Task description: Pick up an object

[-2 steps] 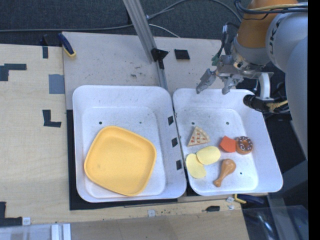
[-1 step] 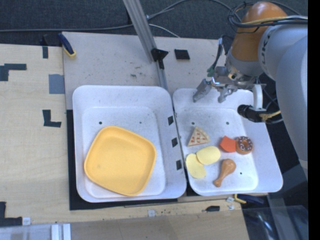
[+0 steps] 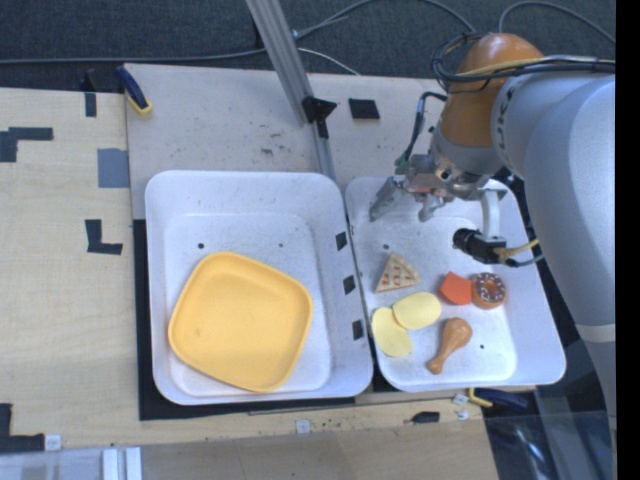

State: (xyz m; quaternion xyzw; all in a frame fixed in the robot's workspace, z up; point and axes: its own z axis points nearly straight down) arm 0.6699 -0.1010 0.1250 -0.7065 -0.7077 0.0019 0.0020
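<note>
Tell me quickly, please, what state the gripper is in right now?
Gripper: open, holding nothing, above the far end of the right bin.

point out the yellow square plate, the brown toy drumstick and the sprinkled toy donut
yellow square plastic plate [image 3: 240, 320], camera view, centre of its flat face
brown toy chicken drumstick [image 3: 455, 335], camera view, on its thick meaty end
round toy donut with sprinkles [image 3: 489, 290], camera view, on its top ring
</note>
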